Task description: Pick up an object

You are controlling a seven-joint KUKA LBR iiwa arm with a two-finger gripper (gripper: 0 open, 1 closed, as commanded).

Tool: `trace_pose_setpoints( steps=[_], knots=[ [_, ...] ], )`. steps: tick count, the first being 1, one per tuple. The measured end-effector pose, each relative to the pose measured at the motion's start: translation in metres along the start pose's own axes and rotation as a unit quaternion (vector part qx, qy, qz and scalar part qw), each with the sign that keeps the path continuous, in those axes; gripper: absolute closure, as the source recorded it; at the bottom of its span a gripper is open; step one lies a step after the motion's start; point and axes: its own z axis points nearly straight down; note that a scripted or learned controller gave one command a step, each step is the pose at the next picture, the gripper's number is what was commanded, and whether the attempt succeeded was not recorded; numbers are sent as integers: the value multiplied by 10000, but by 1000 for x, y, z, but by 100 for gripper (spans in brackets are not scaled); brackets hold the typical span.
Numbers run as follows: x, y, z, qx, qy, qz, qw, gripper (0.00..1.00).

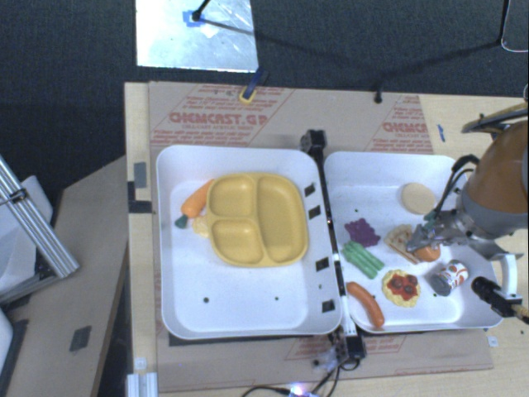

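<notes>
The arm is reaching in from the right and lowering its gripper (427, 240) into the right bin (376, 176), so the step in hand looks like the descent onto a target rather than a lift. The gripper is sitting low over a small orange piece (428, 253) and the waffle (402, 240) just left of it; whether the fingers are spread or closed cannot be told from this angle, and nothing is visibly caught between them. The likeliest thing to be picked is that orange piece, lying near the middle right of the bin, touching or nearly touching the waffle. The next move would call for settling squarely on one item and closing before rising, since neighbours are crowding in: a can (446, 277) is lying just near of the gripper, a small pizza (402, 288) is sitting to the near left, and a round bun (418, 196) is resting on the far side. Further left, grapes (361, 231), a green pod (362, 259) and a sausage (366, 303) are lining the divider side. Open floor is lying mostly in the far left part of this bin. In the left bin (248, 313), a yellow tray (252, 219) and a carrot (197, 198) are sitting well apart from the work on the counter (207, 110).
</notes>
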Motion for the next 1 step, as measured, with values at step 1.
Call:
trace_pose_setpoints(
  steps=[1],
  knots=[
    [-4, -4, -61, 48, 36, -12, 10000, 100]
  ],
)
